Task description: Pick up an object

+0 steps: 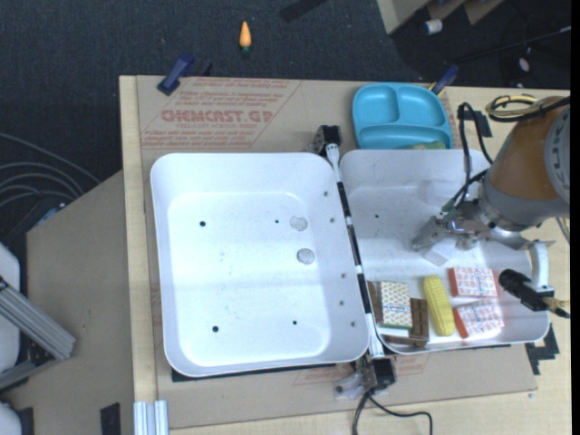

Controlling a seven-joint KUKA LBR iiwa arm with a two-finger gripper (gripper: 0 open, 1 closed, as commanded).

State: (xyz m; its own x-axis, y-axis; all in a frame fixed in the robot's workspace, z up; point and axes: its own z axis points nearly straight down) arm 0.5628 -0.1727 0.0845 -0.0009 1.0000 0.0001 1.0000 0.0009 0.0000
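Gripper [433, 234] sits low in the right bin [390, 184], roughly mid-bin, arm coming in from the right edge. The fingers read as a grey blur against the white floor, so I can't tell how far the jaws are open, and nothing is visibly between them.

Candidate objects all lie along the near edge of the right bin, i.e. toward the camera-near side from the gripper and slightly toward the arm's side:
- corn cob [439, 303], yellow, long axis running roughly far-to-near in the bin
- patterned cracker-like box [394, 301] to its left, with a dark brown bar [419, 320] between the two
- two red-and-white packets [472, 282] and [479, 317] on its right, stacked far/near

Corn cob is the closest graspable shape, near but apart from the jaws. My read: the move needs a shift toward the near edge, with the fingers closing across the cob's short axis. Neighbours sit just beside it on both sides, so finger clearance looks tight.

Left bin [245, 261] has only two small round marks on its floor, probably not pickable. Blue divided tray [399, 116] sits behind the bins, well apart.
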